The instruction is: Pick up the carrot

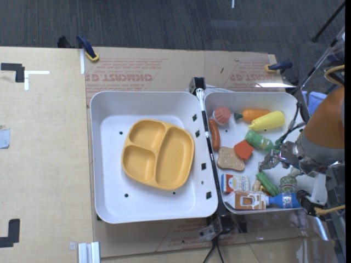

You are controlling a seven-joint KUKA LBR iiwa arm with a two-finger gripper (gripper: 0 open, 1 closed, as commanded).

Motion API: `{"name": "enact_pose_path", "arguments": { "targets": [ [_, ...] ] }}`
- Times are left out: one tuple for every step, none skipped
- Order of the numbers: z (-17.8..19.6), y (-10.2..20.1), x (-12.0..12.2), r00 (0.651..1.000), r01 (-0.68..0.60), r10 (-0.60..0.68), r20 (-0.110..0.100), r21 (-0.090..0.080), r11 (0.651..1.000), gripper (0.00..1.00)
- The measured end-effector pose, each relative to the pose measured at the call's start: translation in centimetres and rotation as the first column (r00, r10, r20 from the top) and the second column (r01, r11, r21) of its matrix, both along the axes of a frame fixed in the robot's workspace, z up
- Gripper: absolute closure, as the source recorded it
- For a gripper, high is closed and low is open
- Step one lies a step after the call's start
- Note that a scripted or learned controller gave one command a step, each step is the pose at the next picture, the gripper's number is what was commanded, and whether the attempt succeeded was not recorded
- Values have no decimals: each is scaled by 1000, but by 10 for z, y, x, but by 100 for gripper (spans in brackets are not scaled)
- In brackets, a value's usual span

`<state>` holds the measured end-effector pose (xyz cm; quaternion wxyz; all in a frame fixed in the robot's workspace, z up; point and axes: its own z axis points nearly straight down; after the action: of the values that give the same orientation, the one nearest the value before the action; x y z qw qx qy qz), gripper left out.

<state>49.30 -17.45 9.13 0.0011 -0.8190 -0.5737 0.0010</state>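
The carrot [253, 114] is orange with a small green tip and lies near the far wall of the right bin [219, 100], just behind a yellow squeeze bottle [267, 120]. My gripper [273, 160] hangs over the right side of this bin, nearer the front than the carrot. It sits beside a green vegetable toy [259, 141] and well apart from the carrot. Nothing shows in its grasp.
Packed around the right bin are a pink berry [222, 114], a sausage [214, 134], a red wedge [243, 149], a bread slice [230, 159], a green pickle [267, 183], cartons [248, 200] and a blue bottle [285, 201]. A yellow divided plate [158, 153] fills the left bin [104, 190].
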Motion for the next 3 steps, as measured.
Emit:
{"name": "enact_pose_path", "arguments": {
  "targets": [
    [0, -28, 48, 996, -95, 95, 1, 3, 995, 0],
    [1, -29, 131, 977, -212, 212, 4, -2, 977, 0],
    [-4, -38, 149, 926, -376, 377, -25, 30, 926, 0]
  ]
}}
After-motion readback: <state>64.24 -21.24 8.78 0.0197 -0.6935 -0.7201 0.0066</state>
